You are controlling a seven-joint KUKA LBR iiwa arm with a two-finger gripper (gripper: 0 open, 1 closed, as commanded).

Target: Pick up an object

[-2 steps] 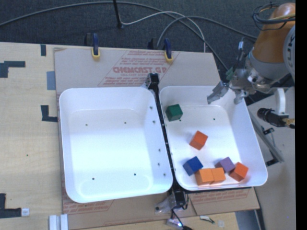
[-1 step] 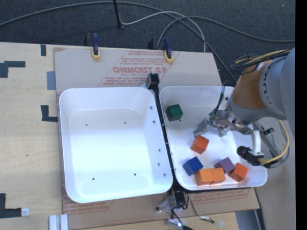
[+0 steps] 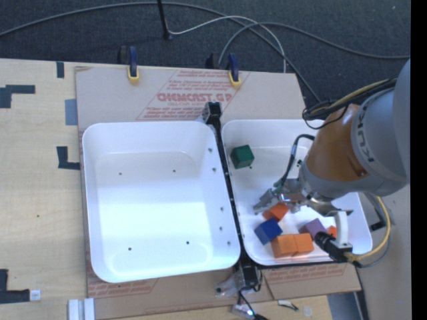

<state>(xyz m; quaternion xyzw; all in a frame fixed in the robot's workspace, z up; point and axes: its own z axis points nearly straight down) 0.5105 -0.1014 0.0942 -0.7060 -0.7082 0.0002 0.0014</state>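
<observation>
The right bin [image 3: 267,135] holds several blocks. A green cube [image 3: 242,156] sits alone near its far left corner. Along the near wall lie a blue cube [image 3: 268,231], a large orange block [image 3: 291,245] and a purple block [image 3: 312,228]. A small orange block [image 3: 275,212] lies just beyond the blue cube. My gripper [image 3: 279,201] is low in the bin, right over this small orange block and touching or nearly touching it. The arm's grey and orange wrist [image 3: 337,155] covers the bin's right side.
The left bin [image 3: 90,179] adjoins the right one along a black divider rail [image 3: 223,179]. Both stand on a cardboard sheet [image 3: 187,92] held by two clamps at the back. Cables run across the dark floor behind the bench and loop beside the arm.
</observation>
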